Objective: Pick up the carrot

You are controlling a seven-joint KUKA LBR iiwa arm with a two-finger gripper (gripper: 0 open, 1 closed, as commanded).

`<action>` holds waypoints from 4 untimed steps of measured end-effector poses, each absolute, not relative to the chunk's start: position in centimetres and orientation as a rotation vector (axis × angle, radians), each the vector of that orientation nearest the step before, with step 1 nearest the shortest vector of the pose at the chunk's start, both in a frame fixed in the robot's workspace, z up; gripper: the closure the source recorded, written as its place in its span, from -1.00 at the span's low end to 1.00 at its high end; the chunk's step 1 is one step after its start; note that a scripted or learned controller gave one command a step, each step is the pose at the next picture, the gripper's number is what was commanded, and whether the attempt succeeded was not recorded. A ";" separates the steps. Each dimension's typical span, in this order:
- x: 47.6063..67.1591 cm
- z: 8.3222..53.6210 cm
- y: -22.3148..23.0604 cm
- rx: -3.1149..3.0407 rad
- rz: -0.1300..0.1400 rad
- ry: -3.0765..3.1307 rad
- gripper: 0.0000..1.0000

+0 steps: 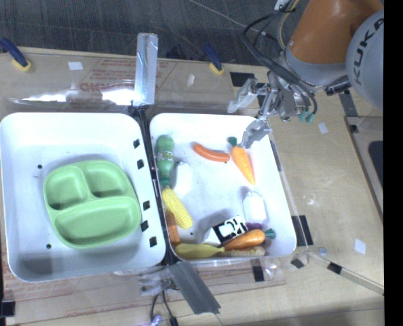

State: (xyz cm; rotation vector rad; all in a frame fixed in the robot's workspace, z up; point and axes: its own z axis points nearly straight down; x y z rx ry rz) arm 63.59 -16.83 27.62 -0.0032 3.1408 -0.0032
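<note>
partly blurred end effector, just above carrot

The arm is a thick, rounded body in pale grey, with a broad orange band wrapping the section above the wrist. Dark letters, partly cut off, run along the grey shell at the far right. Black cables loop loosely beside the orange part and trail toward the wrist. The claw is a small assembly of silvery metal parts, with slim pale fingers and a small teal-green detail near its base.
</note>
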 end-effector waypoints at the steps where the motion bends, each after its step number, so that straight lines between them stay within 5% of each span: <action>1: 65.4 12.4 -20.5 0.242 0.004 3.144 -1.00; 2: 61.0 9.2 -20.9 0.138 0.000 3.138 -1.00; 3: 61.3 10.5 -20.6 0.122 -0.003 3.133 1.00; 4: 57.4 9.4 -20.9 -0.500 -0.001 3.098 1.00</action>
